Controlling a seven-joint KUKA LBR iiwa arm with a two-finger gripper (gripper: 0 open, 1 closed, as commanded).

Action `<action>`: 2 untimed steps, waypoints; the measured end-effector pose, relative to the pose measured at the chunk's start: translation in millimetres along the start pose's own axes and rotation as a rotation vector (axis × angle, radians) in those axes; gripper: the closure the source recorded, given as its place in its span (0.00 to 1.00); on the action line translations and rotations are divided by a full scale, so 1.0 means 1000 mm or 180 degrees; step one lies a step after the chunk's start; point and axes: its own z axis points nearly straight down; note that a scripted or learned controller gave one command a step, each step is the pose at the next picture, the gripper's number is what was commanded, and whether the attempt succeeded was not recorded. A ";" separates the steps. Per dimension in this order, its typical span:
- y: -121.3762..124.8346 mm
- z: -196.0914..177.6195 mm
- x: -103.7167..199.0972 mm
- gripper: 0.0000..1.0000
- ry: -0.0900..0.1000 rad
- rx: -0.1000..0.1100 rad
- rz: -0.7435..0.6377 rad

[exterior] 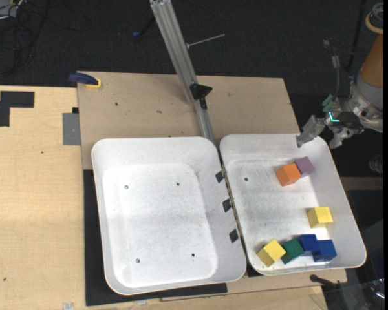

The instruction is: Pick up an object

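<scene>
Six blocks sit in the right bin [349, 202]; nearest the gripper [322, 133] are the orange block [288, 174] and purple block [304, 166], touching. Jaws look apart, perhaps. Descend squarely over one, avoiding its neighbour.

A slanted aluminium rail [179, 57] crosses the brown board [142, 105].

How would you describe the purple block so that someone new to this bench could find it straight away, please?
Look in the right-hand white bin, toward its far end, near the pincer. Two blocks sit touching there, apart from the cluster at the near edge. The purple block is the one nearer the bin's outer rim, with the orange block on its inner side.
</scene>
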 end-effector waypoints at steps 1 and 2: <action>0.002 0.063 -0.004 0.00 0.0005 0.0019 0.0011; 0.001 0.107 -0.002 0.00 0.0004 0.0015 0.0010</action>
